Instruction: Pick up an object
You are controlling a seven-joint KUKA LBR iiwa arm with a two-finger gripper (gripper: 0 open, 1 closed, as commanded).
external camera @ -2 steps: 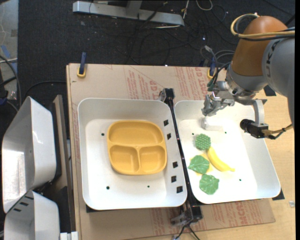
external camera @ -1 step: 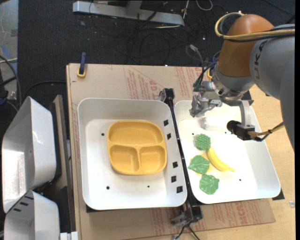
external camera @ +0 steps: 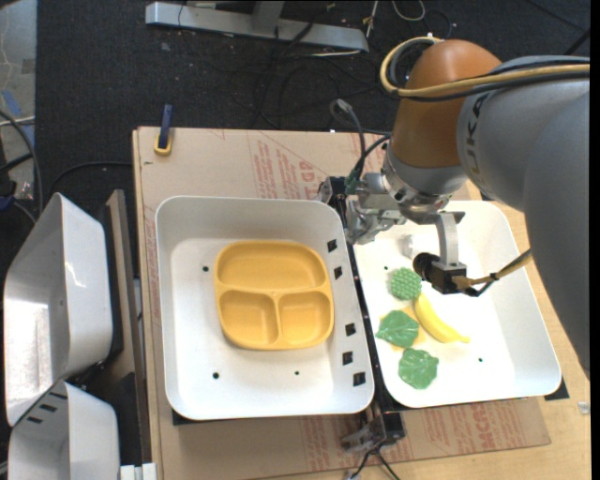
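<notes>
At the far left corner of the right-hand bin (external camera: 502, 352), close to the rim, I see the gripper (external camera: 370, 220). The metal there is cluttered, and I cannot tell whether it is open or closed, or whether it grips anything. The grey arm (external camera: 534, 122) with its orange band (external camera: 445, 70) comes in from the right, above that bin.

The loose items lie in the same bin, nearer to me than the gripper and apart from it:
- A green knobbly ball (external camera: 405, 283) is closest to the gripper.
- A banana (external camera: 437, 322) lies just below the ball, slanted.
- A flat green leafy piece (external camera: 398, 328) sits beside the banana on its left.
- A second green piece (external camera: 418, 367) is nearest the front rim.

The left-hand bin (external camera: 187, 361) holds a yellow divided tray (external camera: 275, 292), roughly centred, with three compartments. Small black clips (external camera: 344, 330) run along the seam between the two bins.

Both bins sit on a cardboard sheet (external camera: 272, 159) with red print. A blue and yellow clamp (external camera: 164, 129) is at its far left corner. Around it is dark floor (external camera: 84, 94) with cables (external camera: 291, 84), a grey metal bar (external camera: 253, 23) at the top, and white tubs (external camera: 52, 300) stacked at the left edge.
</notes>
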